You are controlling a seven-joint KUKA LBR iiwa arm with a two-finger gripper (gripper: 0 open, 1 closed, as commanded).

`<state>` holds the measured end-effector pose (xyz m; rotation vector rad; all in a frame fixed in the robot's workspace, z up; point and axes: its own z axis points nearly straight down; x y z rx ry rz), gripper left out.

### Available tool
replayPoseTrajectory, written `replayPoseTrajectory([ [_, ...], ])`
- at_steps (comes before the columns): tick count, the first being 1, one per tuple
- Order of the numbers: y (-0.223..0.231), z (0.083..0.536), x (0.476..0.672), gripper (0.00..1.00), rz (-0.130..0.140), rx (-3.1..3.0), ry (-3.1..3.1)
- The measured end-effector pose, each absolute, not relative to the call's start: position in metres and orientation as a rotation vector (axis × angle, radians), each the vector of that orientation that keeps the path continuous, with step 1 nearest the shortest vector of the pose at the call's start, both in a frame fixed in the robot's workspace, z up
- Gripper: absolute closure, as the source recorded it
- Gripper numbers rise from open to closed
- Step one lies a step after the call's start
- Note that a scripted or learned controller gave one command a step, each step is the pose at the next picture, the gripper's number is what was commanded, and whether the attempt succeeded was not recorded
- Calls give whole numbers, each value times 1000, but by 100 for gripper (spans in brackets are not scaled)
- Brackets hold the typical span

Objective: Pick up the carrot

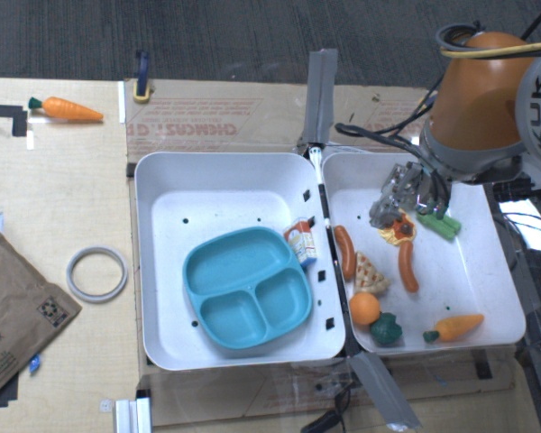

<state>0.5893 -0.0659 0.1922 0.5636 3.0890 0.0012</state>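
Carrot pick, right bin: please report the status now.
End effector over right bin, upper middle, above a small orange-red toy. Carrot lying at bin's near right corner, untouched. Second carrot outside on bench. Sausage lies between end effector and carrot.

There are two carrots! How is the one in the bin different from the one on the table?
The carrot in the bin lies in the right bin's front corner; the carrot on the table lies out on the bench, far left. The bin carrot's green top points left and tilts; the table carrot lies nearly level. Both are orange with green tops.
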Motion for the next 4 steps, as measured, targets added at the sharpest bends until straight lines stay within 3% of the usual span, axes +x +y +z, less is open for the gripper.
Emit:
replayPoseTrajectory([
  [1, -57, 192, 519, 100, 1, 825, 3031],
  [2, -87, 236, 588, 100, -1, 1036, 2963],
  [3, -87, 236, 588, 0, -1, 1036, 2963],
  [4, -104, 97, 559, 0, 1, 768, 3037],
])
